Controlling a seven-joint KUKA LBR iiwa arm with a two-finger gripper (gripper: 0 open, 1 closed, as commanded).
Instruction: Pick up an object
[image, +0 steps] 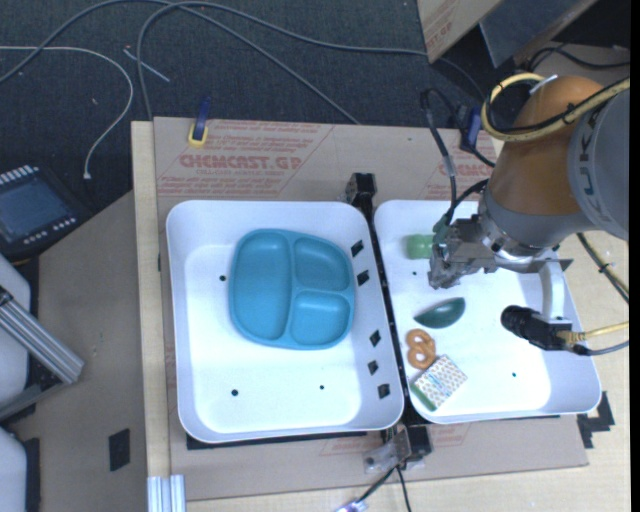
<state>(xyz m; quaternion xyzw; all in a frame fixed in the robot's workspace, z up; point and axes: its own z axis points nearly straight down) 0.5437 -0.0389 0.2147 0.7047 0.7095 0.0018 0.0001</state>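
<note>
Jaws of the grey and orange arm hang low over the far left part of the right-hand white bin (500, 392), pointing down; nothing can be seen held between them, and from this angle it cannot be told whether they are open or closed. Just beside the jaws, toward the view's left, sits a small light green block (419, 244), partly hidden by them. Just below the jaws, toward the near edge of the same bin, lies a dark green rounded piece (441, 313). Further on in that direction lie a brown pretzel (420, 347) and then a small patterned packet (440, 381), near the bin's front left corner. Well apart to the jaws' left in the view, the other white bin (200, 385) holds a blue divided plate (292, 302), lying flat. Both bins rest side by side on a cardboard-covered tabletop (260, 160).
</note>
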